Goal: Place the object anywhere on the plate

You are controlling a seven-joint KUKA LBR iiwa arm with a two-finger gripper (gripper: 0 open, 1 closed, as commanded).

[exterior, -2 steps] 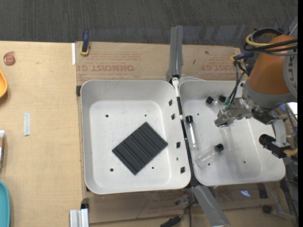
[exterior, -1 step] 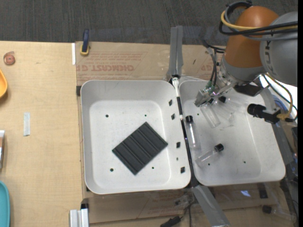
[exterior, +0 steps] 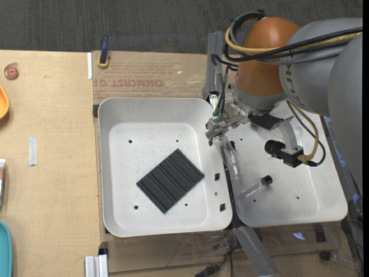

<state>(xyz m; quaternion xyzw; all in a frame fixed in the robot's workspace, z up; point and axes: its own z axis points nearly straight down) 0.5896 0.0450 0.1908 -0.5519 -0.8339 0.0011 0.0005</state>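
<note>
**Arm Hung Over Seam Between Two Bins**

The gripper (exterior: 222, 133) hovered above the right bin's (exterior: 323, 209) left rim; whether it was open or shut could not be told. A dark ribbed plate (exterior: 170, 180) lay tilted mid-floor in the left bin (exterior: 115, 212). A small clear tube (exterior: 253, 188) rested near the right bin's front.

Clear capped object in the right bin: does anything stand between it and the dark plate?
Only the bins' adjoining rims lie between the clear capped object and the dark ribbed plate. The gripper hangs over that divide.
</note>
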